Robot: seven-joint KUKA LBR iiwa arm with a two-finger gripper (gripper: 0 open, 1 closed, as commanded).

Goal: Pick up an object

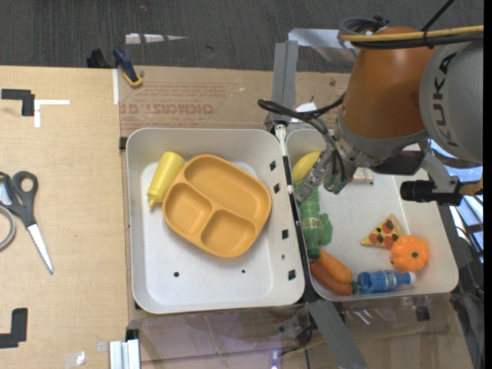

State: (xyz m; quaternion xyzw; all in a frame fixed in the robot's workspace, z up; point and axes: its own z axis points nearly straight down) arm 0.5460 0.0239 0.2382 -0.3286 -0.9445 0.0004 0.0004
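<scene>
Near the right bin's (430,287) front edge lie a carrot (332,270) and blue bottle (383,280). Farther back, the gripper (323,177) hangs over a green toy (313,223), half-hiding a banana (305,164); its opening can't be made out.

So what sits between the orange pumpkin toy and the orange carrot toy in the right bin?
In the camera view, the blue bottle lies on its side between the pumpkin and carrot, along the bin's near wall.
</scene>
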